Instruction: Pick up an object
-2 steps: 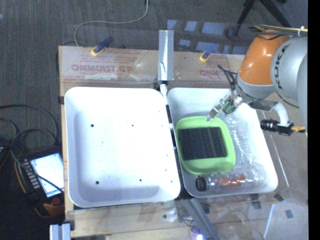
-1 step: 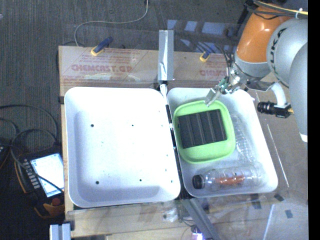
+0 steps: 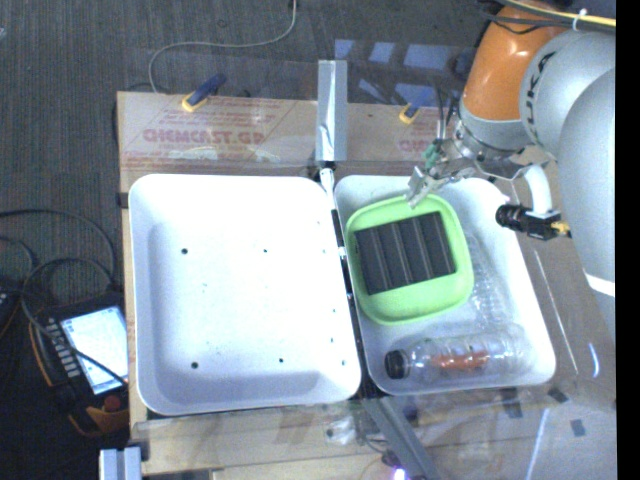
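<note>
The gripper [image 3: 428, 181] hangs over the green tray's [image 3: 410, 258] far rim in the right bin [image 3: 520, 368], seemingly positioned to grasp it; whether it is clenched cannot be told.

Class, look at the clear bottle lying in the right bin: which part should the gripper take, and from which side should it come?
Probably the bottle's middle, from straight above, fingers closing across its width. It lies on its side along the bin's near wall, dark cap pointing left, so the round body offers two opposite sides. The green tray sits close behind, leaving little room for the far finger.
</note>
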{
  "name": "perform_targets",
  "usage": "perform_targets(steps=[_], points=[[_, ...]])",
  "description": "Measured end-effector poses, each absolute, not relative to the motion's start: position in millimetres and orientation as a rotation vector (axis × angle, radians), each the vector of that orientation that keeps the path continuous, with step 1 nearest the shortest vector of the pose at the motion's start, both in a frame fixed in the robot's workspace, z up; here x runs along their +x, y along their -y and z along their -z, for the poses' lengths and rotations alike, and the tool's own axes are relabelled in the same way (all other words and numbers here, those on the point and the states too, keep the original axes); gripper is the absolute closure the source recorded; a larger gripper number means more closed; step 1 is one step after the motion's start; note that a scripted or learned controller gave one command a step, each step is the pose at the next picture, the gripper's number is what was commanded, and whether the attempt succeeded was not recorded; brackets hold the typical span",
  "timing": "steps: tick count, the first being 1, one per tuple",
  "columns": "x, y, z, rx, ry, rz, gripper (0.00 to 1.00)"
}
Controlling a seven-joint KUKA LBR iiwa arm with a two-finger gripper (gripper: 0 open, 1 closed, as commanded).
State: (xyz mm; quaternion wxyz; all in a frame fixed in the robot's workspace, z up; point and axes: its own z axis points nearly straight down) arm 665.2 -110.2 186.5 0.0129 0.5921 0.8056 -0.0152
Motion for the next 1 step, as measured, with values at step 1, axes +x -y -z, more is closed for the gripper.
perform_targets(steps=[1], points=[[663.6,128.8,-221.8,2.070,-2.345,0.024,1.00]])
